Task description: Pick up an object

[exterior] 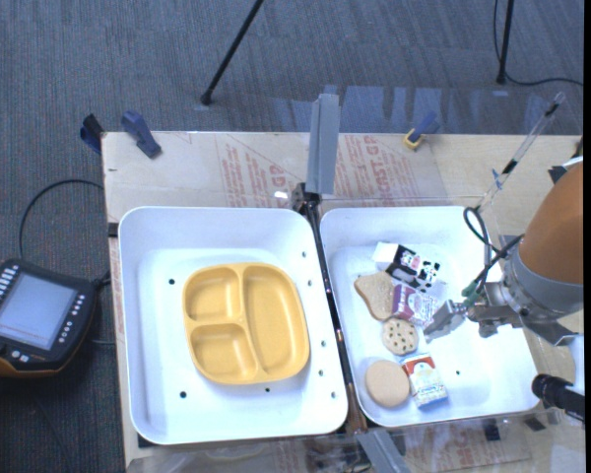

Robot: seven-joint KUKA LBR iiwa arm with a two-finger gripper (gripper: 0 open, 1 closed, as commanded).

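Jaws (443, 321) low over right bin (492, 382), beside cookie (400, 336).

Dark grey carpet (128, 47) covers the floor around the surface (217, 170), a pale printed board. Two thin black stand legs (238, 39) cross the carpet at the far side. A handheld control pendant (32, 315) lies on the floor at left, its cable looping behind.

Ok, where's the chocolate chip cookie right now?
The chocolate chip cookie lies in the right bin, below the toast slice and just above the plain round cookie.
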